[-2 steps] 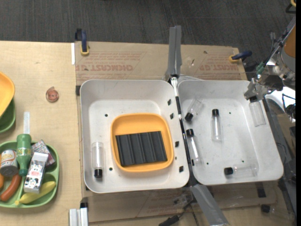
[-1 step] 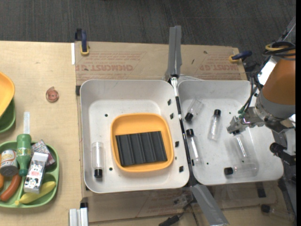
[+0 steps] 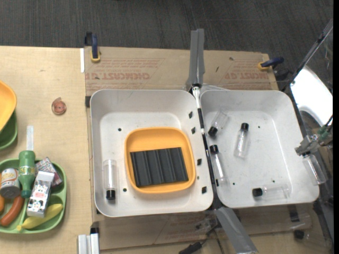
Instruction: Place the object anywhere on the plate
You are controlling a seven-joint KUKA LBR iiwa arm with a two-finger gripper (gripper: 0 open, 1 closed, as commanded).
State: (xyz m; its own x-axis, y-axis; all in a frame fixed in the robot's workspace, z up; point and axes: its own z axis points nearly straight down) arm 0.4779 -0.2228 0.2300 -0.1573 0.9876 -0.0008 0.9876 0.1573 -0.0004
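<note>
The gripper point(image 3: 308, 145) is seen at the right bin's point(image 3: 280, 102) 3 o'clock rim; whether it is spread or closed cannot be told. A clear vial point(image 3: 242, 139) lies at its 9 o'clock. The orange plate point(image 3: 159, 134) is set in the left bin point(image 3: 106, 110).

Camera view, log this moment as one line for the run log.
plate: orange, left bin, black ridged insert | vials: one in left bin, four in right bin | on plate: no vial | task: pending

Orange plate point(image 3: 159, 137) in left bin, bearing black ridged block point(image 3: 159, 166).
</note>
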